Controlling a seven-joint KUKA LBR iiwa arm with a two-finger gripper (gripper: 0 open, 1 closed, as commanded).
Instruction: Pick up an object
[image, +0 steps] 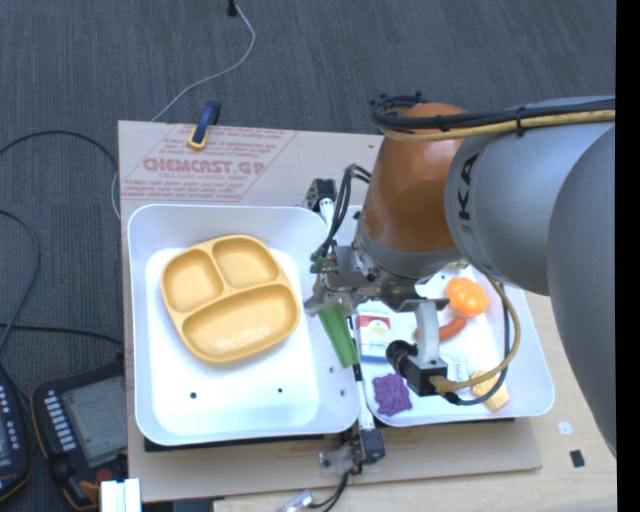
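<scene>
My gripper (333, 303) hangs over the wall between the two bins, at the left edge of the right bin (535, 385). A green stick-shaped object (340, 340) slants down from between its fingertips across that wall, its upper end pinched by the fingers. In the right bin lie an orange ball (465, 297), a red-orange sausage shape (452, 327), a white card with a red patch (373, 335), a purple lump (392, 393) and a tan piece (497, 400). The arm hides much of that bin.
A yellow divided plate (230, 298) fills the upper part of the left bin (230, 410). A small blue and yellow tool (205, 123) lies on the cardboard behind the bins. Cables and a handheld pendant (85, 420) sit on the floor at the left.
</scene>
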